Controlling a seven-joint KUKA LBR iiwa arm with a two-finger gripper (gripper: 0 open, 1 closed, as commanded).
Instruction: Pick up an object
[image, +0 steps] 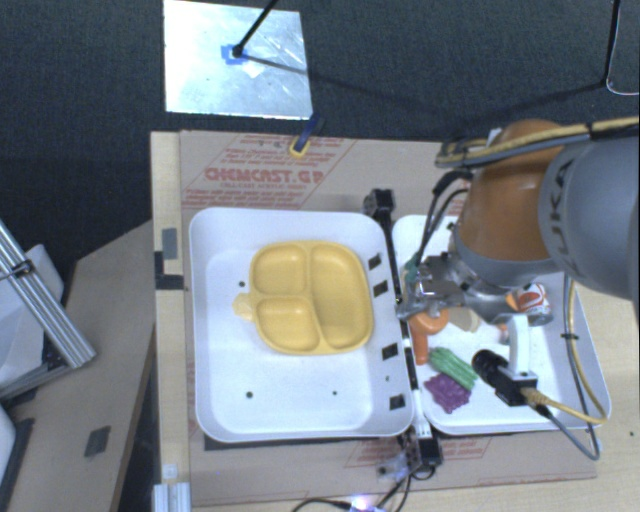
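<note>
The grey arm with its orange band reaches over the right bin. Its gripper hangs low at that bin's left side, just above an orange object. In front of the orange object lie a green ridged piece and a purple bumpy piece. A white and orange item peeks out from under the arm at the right. The arm hides the back part of the right bin.
The left bin holds a yellow divided plate. Black clips run along the wall between the two bins. A sheet of cardboard lies under both bins, with a shiny metal plate behind it.
</note>
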